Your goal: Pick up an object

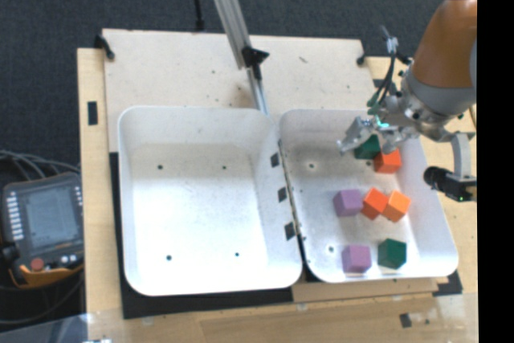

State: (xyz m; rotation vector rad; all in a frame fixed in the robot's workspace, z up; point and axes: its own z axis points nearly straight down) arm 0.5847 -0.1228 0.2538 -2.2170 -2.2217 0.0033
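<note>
Arm: grey with orange band, reaching from the right, wrist angled down-left over the right bin (446,253). Gripper (371,138): low above that bin's upper part, a dark green block (369,147) seen between its fingers, held. Orange block (387,161): just beside the gripper, lower right. Mid-bin cluster: purple block (348,202), then two orange blocks (374,203) (396,206) touching. Near the bin's front rim: purple block (356,258) beside green block (392,253). Left bin (128,173): adjoining, on the tabletop (161,68).

Slanted overhead view of both bins (201,120)
</note>
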